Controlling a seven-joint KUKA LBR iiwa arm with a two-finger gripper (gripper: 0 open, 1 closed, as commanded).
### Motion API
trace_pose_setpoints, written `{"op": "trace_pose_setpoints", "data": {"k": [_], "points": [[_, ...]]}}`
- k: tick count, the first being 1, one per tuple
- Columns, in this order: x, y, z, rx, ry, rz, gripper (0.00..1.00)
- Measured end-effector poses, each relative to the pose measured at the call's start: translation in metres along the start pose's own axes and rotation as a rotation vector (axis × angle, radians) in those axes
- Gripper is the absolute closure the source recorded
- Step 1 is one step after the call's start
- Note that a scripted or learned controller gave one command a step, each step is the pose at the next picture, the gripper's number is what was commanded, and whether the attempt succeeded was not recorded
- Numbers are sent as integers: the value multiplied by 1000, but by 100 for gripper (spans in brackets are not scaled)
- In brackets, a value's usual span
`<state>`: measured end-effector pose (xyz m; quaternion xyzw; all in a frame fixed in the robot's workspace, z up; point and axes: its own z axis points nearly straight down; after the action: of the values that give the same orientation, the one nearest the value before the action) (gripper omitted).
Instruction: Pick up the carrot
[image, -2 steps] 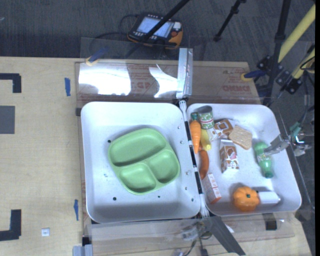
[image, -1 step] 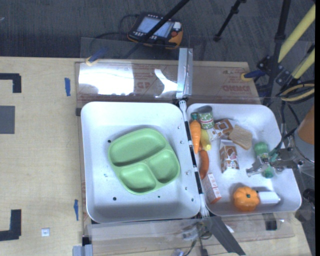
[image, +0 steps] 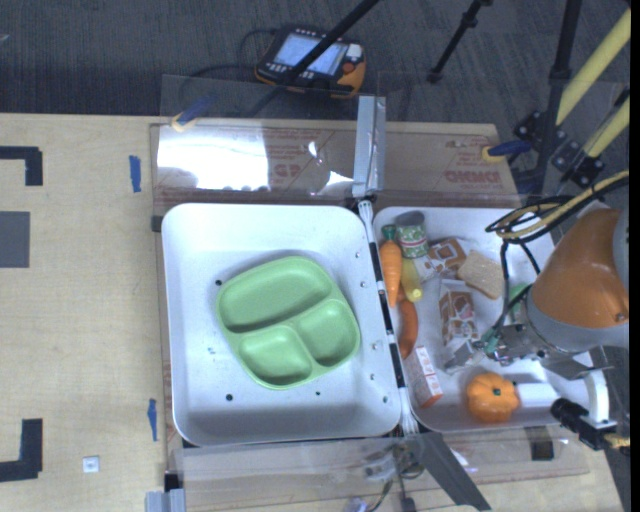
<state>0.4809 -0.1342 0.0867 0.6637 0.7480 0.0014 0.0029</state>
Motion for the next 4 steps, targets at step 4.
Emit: {"op": "trace_pose_setpoints", "data": {"k": [4], "points": [[-76,15,1,-1,0,-830,0]]}}
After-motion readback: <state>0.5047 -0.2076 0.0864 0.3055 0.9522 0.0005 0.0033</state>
